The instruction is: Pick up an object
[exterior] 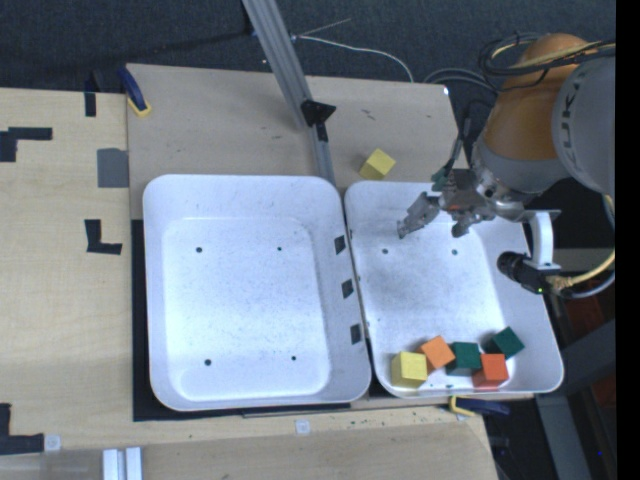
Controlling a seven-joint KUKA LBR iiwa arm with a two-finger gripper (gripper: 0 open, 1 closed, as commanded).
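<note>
Gripper poised at the far end of the right bin, blocks at the near end.

The gripper (433, 221) hangs with fingers spread and nothing between them over the bare upper part of the right bin (372, 268); the cluster of blocks (458, 358) lies well apart, toward the bin's near edge, slightly to the arm's side.

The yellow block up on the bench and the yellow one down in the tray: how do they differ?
The yellow block on the bench lies outside the right bin, just past its far rim; the yellow block in the bin sits inside at the near edge. The bench one lies alone; the binned one touches an orange block. The bench one looks a duller yellow. Both look like small cubes of similar size.
</note>
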